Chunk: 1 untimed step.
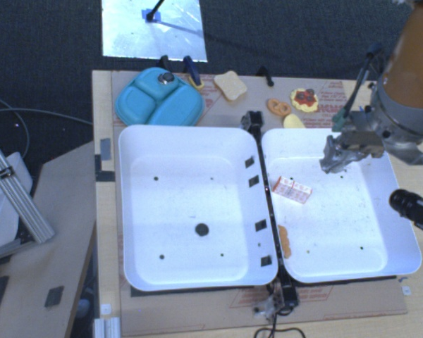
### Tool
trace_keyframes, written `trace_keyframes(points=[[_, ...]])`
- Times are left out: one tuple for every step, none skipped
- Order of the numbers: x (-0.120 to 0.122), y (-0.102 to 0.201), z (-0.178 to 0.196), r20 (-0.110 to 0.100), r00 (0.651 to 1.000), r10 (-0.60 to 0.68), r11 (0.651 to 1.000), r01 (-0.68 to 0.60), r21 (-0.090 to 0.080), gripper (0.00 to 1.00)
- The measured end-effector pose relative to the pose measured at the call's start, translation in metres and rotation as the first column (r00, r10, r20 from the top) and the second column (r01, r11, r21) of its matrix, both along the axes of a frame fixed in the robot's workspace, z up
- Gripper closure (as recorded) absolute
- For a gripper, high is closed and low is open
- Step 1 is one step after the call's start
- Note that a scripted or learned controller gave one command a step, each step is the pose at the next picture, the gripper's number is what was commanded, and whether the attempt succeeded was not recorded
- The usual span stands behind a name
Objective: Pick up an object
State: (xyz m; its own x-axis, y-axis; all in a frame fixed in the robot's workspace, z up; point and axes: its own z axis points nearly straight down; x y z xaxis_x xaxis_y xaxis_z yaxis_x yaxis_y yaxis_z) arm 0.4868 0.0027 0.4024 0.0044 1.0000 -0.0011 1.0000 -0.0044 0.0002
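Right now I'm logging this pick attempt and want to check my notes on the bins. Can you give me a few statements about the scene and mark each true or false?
1. The small white and red packet lies in the right bin. True.
2. The hand hangs over the left bin. False: it is over the right bin, near its far edge.
3. A small dark round object lies in the left bin. True.
4. The blue tray sits inside the left bin. False: it rests on the bench beyond that bin.
5. The hand holds the packet. False: the packet lies on the bin floor, apart from the hand.
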Motion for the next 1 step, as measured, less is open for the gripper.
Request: trace_keyframes(points=[[0.0456, 0.0398, -0.1322, -0.004, 1.0, 0.01, 1.0, -0.01, 0.002, 1.0]])
